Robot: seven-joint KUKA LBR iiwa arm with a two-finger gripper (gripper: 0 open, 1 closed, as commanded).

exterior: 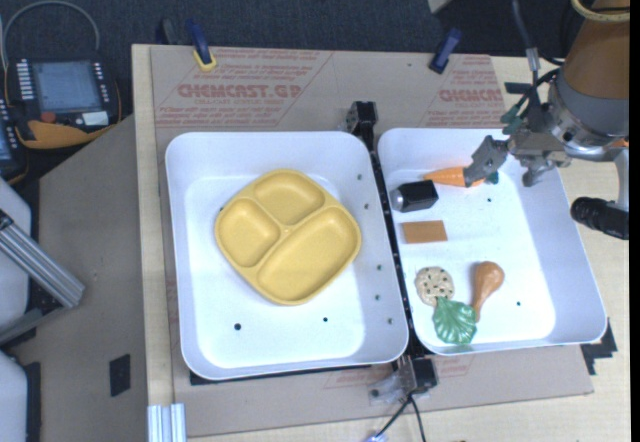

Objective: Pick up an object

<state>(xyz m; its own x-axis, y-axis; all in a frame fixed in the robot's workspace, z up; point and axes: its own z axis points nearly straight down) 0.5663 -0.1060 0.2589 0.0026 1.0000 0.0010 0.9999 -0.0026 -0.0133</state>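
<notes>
We see the end effector (487, 162) low over the right bin (560, 260), right at the thick end of a toy carrot (445, 175), and we cannot tell from this slant whether it has closed on anything. The carrot is small, orange and tapered, lying flat near the bin's far wall with its tip pointing toward the black block (416, 195) just beside it. We judge the risks to be these: the smooth taper may squirt out of a pinch, the carrot may get pushed against the black block, or a low approach may strike the bin's floor. Nearer than the block lie a brown card (424, 231), a cookie (434, 282), a green leaf piece (454, 321) and a toy drumstick (485, 282). A yellow divided plate (288, 235) sits in the left bin (195, 230).
</notes>
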